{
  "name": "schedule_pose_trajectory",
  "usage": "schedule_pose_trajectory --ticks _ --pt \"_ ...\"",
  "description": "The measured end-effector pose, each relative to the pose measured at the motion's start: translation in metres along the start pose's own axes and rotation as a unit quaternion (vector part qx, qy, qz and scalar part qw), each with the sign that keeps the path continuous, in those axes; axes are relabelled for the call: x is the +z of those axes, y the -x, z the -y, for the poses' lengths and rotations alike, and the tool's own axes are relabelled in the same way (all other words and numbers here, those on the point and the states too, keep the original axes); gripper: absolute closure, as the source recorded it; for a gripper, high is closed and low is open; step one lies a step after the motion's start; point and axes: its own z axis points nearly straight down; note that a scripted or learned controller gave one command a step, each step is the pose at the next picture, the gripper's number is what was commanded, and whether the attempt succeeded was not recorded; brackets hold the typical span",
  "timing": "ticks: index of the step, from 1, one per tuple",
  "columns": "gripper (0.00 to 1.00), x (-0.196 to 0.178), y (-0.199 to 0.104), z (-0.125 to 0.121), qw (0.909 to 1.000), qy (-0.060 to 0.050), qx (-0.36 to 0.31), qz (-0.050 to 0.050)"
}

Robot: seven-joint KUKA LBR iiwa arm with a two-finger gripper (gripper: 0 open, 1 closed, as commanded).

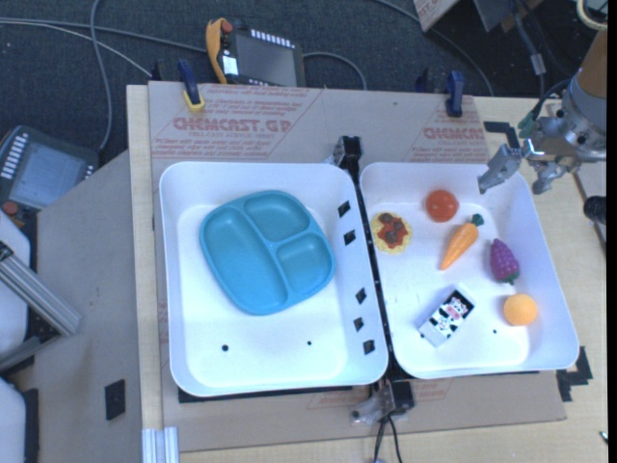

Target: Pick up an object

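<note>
Camera view | gripper (518,172) open, empty | above right bin (554,355) rim

- Blue divided plate (267,251) is seen in a white bin (183,287).
- Red tomato (442,204), orange carrot (460,243), purple grapes (503,259) are spotted.
- Cow-patterned black-and-white carton (446,316) is noted too.

In the right bin lay a red tomato (442,204), a small pizza slice (391,231), an orange carrot (460,243) tilted on its side, purple grapes (503,259), an orange fruit (520,310) and a cow-patterned milk carton (446,317) lying flat.
</note>
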Motion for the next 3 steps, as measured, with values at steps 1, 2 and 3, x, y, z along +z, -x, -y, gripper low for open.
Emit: schedule_pose_trajectory --ticks 1,2,3 --pt "0.0 -0.008 -0.001 -0.002 1.0 0.007 -0.002 0.001" --pt "0.0 0.035 0.001 -0.005 1.0 0.004 -0.001 0.001" --pt "0.0 0.098 0.002 -0.005 1.0 0.003 -0.001 0.0"
